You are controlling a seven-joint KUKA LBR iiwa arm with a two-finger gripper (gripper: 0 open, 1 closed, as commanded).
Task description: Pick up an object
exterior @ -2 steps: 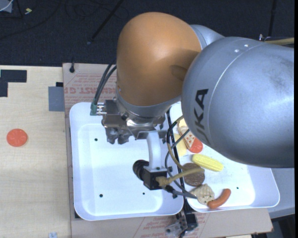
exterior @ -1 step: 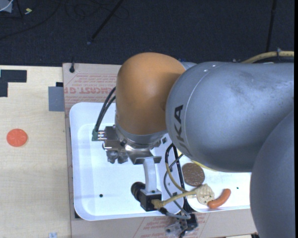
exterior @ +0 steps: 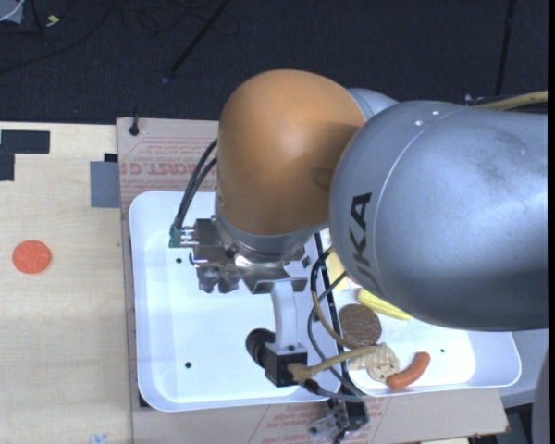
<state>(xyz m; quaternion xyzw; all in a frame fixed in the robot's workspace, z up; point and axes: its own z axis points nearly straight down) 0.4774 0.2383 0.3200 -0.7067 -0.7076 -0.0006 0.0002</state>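
Gripper (exterior: 220, 268) below the orange band (exterior: 287, 146) of a grey arm (exterior: 444, 211), over the left half of a white bin (exterior: 166, 359); open or closed cannot be told. Right of it, well apart, lie a brown disc (exterior: 359, 324), a yellow piece (exterior: 386, 306), a pale lump (exterior: 379, 363) and an orange sausage shape (exterior: 410, 371).

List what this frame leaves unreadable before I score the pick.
- White bin: camera view, middle and right of its floor hidden by the arm.
- Yellow object: camera view, mostly under the arm, shape unclear.
- Pale lump: camera view, too small to identify.
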